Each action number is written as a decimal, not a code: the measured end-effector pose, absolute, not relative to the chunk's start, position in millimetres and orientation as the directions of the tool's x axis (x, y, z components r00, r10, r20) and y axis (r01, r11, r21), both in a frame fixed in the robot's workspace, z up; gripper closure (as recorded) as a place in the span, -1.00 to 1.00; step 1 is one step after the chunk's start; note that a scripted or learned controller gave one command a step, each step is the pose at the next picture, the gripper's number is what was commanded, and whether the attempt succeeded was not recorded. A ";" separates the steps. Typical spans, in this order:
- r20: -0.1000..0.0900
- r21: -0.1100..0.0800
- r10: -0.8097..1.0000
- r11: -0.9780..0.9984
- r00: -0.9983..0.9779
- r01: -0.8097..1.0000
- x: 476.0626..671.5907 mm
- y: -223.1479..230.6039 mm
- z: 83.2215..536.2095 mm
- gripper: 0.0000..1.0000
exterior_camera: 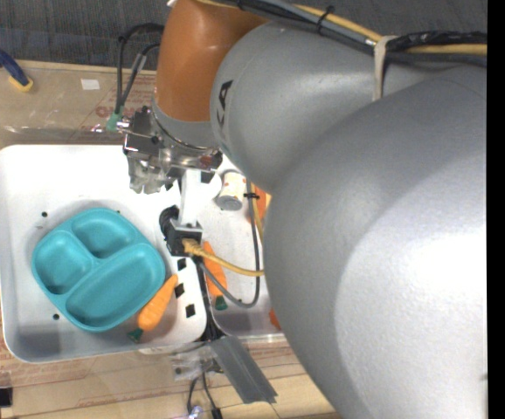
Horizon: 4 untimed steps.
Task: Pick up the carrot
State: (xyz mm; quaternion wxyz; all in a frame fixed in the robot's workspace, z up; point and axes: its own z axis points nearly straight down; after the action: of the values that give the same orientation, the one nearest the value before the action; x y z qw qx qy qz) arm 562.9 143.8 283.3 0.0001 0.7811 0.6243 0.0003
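Note:
The carrot (158,305) is orange with a green stub at its lower end. It lies slanted in the left white bin (12,234), against the lower right rim of a teal divided plate (100,269). My gripper (146,177) hangs over the upper middle of that bin, just above the plate's far edge. It is well above the carrot in the view and apart from it. Nothing shows in its grasp.
The grey arm with its orange band (196,55) covers most of the right bin. Orange bits (215,275) peek out beside the divider between the bins. The wooden bench edge (51,85) runs behind the left bin, with a blue-and-yellow object (12,70) on it.

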 end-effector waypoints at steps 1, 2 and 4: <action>-0.001 -0.003 0.998 -0.070 0.070 0.998 607.4 172.9 288.5 1.00; 0.000 -0.003 0.989 -0.148 0.148 0.989 603.4 215.7 304.1 1.00; 0.001 -0.005 0.934 0.357 -0.357 0.934 489.4 218.7 100.4 1.00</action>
State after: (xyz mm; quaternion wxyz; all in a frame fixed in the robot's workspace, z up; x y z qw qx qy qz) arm 489.4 218.7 100.4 -0.0018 0.5671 0.8237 -0.0020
